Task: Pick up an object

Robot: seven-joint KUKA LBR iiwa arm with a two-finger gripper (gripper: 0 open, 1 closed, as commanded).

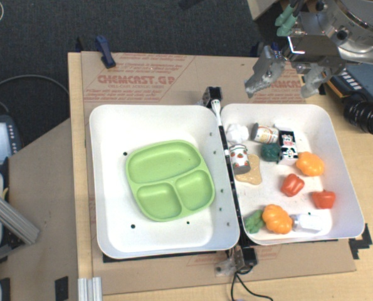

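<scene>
Fixed overhead camera, slanted, both bins (105, 168)

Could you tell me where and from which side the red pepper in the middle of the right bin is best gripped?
Grip the red pepper across its rounded body, coming straight down. It lies apart from its neighbours, with bare bin floor around it, so fingers should fit on either side. The end effector hangs above the bin's far edge, so a top approach looks likeliest.

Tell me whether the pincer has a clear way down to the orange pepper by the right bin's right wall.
Probably yes. The pincer hangs open above the right bin's back edge, and the orange pepper lies uncovered, though a black-and-white carton sits close beside it.
</scene>
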